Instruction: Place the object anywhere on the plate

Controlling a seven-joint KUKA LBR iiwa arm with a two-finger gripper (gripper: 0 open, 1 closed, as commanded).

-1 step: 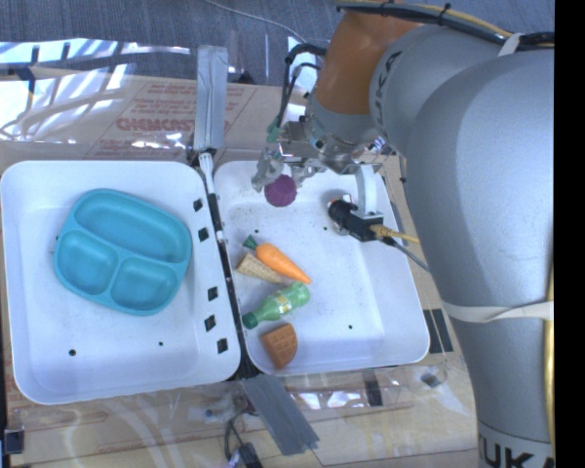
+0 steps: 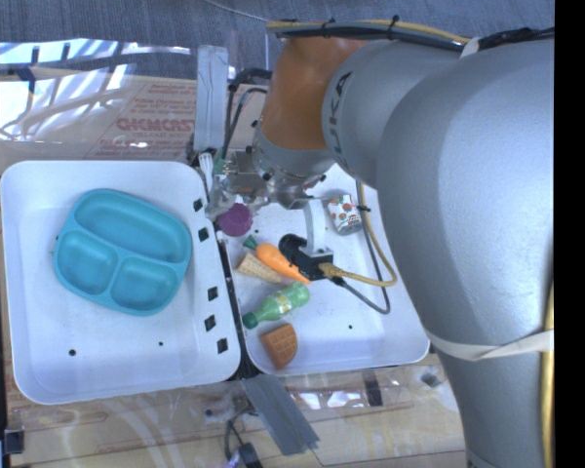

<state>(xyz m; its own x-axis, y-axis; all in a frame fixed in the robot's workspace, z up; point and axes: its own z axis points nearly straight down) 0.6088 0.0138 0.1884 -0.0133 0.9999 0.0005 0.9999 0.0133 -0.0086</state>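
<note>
My arm (image 2: 419, 164), grey with the orange band, takes up the right of the view and bends down over the right bin (image 2: 370, 344), which is why much of that bin's far side is hidden from the camera.

Left bin (image 2: 39, 359): it bears the teal plate (image 2: 124, 251), three compartments, lying flat near the bin's middle. Nothing rests on the plate, so the placing is not yet done. It sits well apart from the divider, leaving free floor on all sides for an approach from above.

Right bin: loose items are clustered near the divider, probably because that is the part I do not cover. From larger to smaller: a green bottle (image 2: 278, 305) on its side, an orange carrot (image 2: 278, 259) touching a pale wedge (image 2: 253, 267), a brown block (image 2: 280, 344) near the front wall, and a small red-and-white can (image 2: 346, 213) just beside my wrist.

My gripper (image 2: 236, 203) is at the bin's far left corner, right at the divider. A small purple object (image 2: 236, 219) sits directly beneath it, seemingly touching the tip. Here the view is poor: I cannot tell whether I grip it or merely hover on it, nor whether it is lifted off the floor.

Judgement: the purple object is the task's thing, located at the right bin's edge nearest the plate. If it is held, a short carry leftward over the divider would reach the plate.
</note>
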